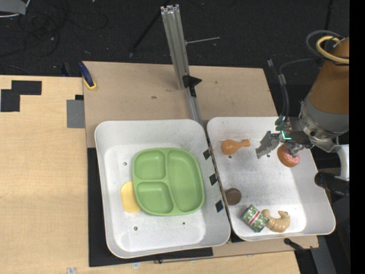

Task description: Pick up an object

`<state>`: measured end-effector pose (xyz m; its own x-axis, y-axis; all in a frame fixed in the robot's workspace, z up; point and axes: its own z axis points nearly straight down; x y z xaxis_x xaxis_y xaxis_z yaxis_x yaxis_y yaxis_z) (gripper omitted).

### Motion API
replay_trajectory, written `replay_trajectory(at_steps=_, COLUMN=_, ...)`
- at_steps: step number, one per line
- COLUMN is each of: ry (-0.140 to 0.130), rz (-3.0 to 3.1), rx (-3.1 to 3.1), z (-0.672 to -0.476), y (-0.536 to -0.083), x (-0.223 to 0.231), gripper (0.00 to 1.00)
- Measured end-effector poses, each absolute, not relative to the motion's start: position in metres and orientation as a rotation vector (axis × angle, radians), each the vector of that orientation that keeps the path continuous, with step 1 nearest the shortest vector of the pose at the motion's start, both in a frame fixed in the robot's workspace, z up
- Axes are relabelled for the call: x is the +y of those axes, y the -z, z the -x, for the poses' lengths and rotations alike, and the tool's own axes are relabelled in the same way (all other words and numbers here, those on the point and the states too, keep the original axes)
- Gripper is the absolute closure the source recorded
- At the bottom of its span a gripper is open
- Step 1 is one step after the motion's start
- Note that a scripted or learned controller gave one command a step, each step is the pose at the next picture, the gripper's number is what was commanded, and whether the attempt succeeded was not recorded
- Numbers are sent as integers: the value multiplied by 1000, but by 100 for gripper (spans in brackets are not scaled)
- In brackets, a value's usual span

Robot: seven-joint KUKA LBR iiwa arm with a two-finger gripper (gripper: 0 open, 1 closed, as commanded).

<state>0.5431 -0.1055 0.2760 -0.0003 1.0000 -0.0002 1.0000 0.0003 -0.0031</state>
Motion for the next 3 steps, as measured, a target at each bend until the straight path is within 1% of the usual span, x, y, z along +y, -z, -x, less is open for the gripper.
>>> replay_trajectory(at_steps=1, ry=-2, rz=2220, rx=-2221, z=-543, y=-277, x=-106, gripper=0)
replay_trajectory(at_steps=2, ry=-9, rz=2216, rx=-2216, z=-547, y=-213, x=-105, gripper=0)
replay_trajectory(at_steps=3, ry=-8, rz=2217, rx=-2215, z=-541, y=-168, x=-105, gripper=0)
